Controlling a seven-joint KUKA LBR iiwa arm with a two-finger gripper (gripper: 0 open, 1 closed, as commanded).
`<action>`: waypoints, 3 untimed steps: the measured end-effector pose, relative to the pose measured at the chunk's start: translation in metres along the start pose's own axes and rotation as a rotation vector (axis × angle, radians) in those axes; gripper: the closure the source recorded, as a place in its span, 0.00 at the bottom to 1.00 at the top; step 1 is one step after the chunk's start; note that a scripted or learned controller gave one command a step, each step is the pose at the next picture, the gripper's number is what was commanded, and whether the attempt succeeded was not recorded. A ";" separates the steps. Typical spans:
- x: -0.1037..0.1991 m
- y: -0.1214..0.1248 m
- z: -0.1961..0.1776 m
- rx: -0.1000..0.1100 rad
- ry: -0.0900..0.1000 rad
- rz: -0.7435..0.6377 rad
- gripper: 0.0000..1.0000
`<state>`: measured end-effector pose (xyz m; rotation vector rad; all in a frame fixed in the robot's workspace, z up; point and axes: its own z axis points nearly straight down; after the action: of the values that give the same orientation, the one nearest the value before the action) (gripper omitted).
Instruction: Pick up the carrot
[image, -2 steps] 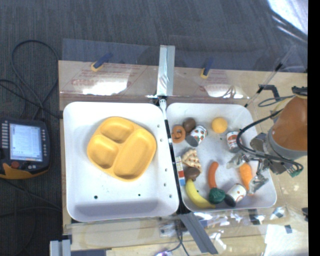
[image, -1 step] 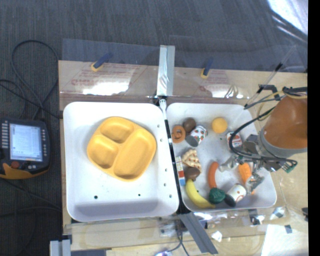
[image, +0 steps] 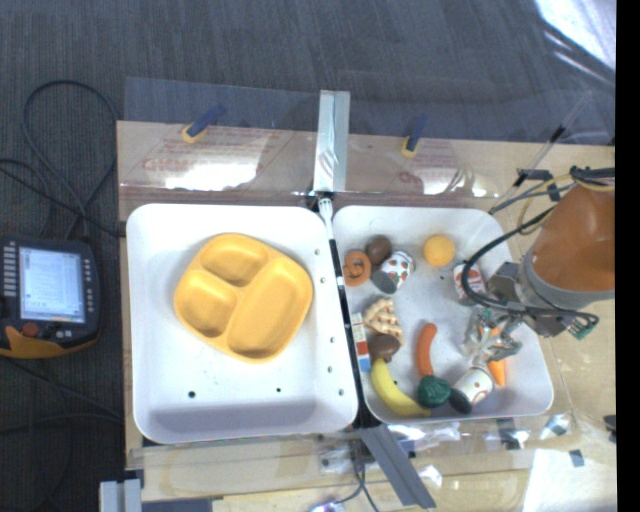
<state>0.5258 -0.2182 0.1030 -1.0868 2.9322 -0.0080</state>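
Observation:
The carrot (image: 426, 347) is a slim orange stick lying nearly upright in the right bin (image: 520, 400), with a dark green tuft (image: 434, 391) at its lower end. My gripper (image: 488, 338) hangs low over the right side of this bin, about a hand's width to the right of the carrot and apart from it. The grey arm with its orange band (image: 575, 245) reaches in from the right edge above it. Nothing orange shows inside the gripper.
The right bin also holds a banana (image: 392, 390), a yellow ball (image: 438, 249), a brown nut-like piece (image: 378, 248), a small orange piece (image: 498, 372) and a white-red cup (image: 475, 384) just below the gripper. A yellow divided plate (image: 243, 295) lies in the left bin (image: 160, 400).

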 end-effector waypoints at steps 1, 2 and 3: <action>-0.001 0.001 0.001 -0.003 -0.001 0.000 0.00; -0.002 0.001 -0.009 -0.002 -0.003 0.001 1.00; -0.002 0.001 -0.008 -0.003 -0.003 0.001 0.00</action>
<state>0.5263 -0.2158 0.1113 -1.0844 2.9315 -0.0027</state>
